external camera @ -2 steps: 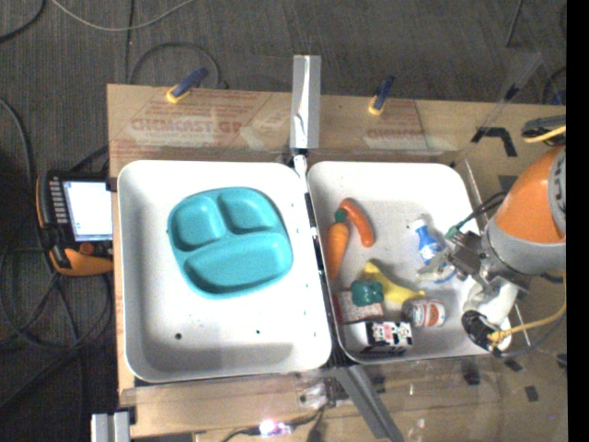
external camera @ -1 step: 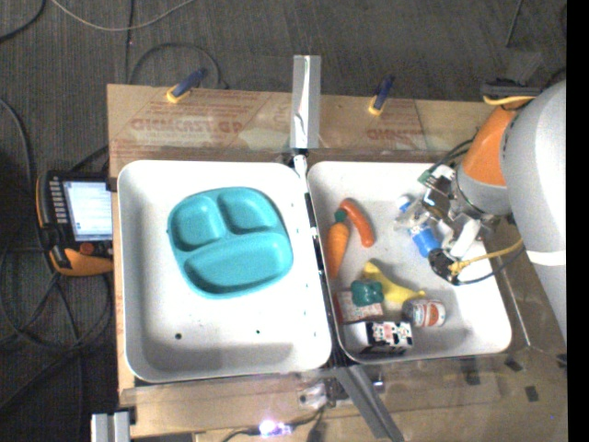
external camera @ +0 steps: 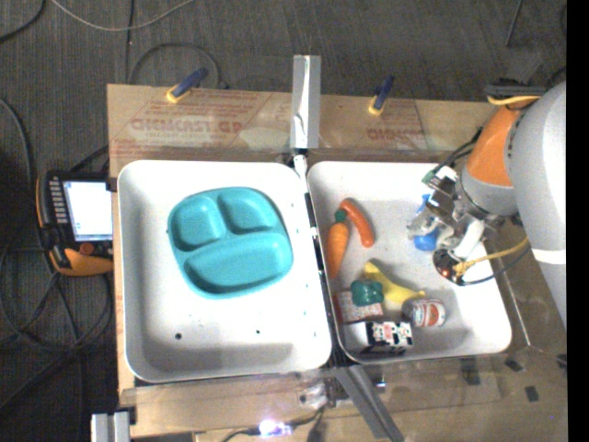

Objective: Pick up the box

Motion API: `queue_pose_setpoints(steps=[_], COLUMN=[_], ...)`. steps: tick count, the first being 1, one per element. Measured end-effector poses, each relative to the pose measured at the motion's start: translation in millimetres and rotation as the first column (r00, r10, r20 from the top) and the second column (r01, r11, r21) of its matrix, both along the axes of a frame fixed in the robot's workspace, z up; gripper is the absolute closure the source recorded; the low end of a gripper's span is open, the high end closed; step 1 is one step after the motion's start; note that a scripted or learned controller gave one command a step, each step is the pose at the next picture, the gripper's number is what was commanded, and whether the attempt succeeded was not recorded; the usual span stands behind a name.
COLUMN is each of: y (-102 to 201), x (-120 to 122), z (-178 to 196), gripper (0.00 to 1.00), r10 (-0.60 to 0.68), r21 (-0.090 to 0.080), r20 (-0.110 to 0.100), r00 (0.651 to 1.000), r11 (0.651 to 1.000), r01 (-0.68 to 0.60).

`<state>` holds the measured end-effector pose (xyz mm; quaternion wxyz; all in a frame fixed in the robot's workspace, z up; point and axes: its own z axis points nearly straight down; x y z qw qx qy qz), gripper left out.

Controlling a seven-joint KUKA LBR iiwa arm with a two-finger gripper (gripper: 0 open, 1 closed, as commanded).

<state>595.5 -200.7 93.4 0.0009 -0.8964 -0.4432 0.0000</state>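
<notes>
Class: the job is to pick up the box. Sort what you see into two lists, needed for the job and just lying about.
Needed: box, gripper, right bin.

Lying about: teal tray, carrot, sausage, banana, can, green toy.

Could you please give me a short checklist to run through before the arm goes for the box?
1. Small black-and-white patterned box lies in the right white bin, near its front wall: ok.
2. Gripper above the box: not ok; it is farther back, toward the bin's right side.
3. Box free of neighbours: not ok; the red-and-white can and the green block crowd it.
4. Gripper empty: cannot tell.
5. Teal divided plate out of the way in the left bin: ok.
</notes>
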Motion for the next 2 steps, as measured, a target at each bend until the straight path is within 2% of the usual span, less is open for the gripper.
queue_pose_setpoints(steps=[1, 2], y=[41.3, 107.0], x=[29.0, -2.3], z=[111.3, 73.3], gripper=[1.0, 1.0], r10=[0.209, 0.228], r21=[-0.002, 0.0], r20=[-0.007, -0.01], r00=[0.978, 0.974], r11=[0.978, 0.974], r01=[-0.209, -0.228])
